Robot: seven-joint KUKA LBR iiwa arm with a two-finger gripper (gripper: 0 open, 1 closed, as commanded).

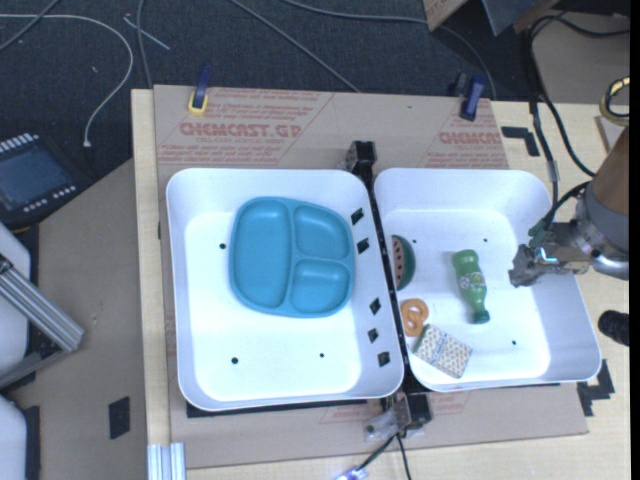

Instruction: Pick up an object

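From the overhead camera, the hand (528,266) hangs over the right side of the right bin (500,190), with nothing visible in its grip; how far it is open I cannot tell. The nearest candidate, a green bottle (470,284), lies flat to its left, apart from it. A pretzel (414,314), a checked packet (443,351) and a watermelon slice (401,261) crowd the divider. Best to centre over the bottle's body, square across its long axis, then descend straight
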